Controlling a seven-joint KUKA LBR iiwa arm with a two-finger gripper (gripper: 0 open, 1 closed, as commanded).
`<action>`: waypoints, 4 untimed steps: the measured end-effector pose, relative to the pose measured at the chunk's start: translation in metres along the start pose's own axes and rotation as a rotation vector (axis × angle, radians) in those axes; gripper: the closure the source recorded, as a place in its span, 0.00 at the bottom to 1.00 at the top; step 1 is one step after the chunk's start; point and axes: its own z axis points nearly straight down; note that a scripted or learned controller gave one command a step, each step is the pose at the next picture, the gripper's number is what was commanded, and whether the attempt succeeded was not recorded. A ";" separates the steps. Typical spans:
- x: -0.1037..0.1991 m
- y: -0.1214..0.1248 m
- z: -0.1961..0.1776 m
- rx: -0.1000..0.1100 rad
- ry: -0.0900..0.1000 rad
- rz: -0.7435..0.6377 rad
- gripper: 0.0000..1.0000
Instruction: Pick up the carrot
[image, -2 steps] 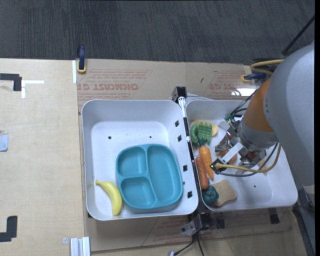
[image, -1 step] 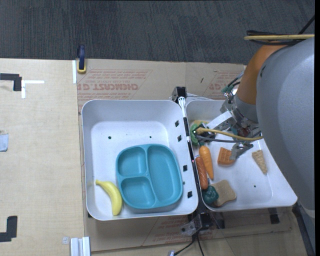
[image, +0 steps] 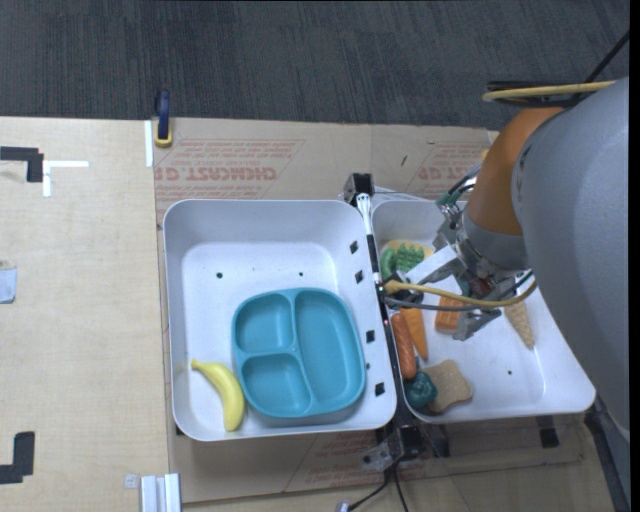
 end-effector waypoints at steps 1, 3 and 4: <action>-0.048 -0.025 0.001 0.001 0.000 0.021 0.00; -0.062 0.020 0.000 -0.001 0.003 0.198 0.00; -0.037 -0.018 0.000 -0.001 0.002 0.189 0.00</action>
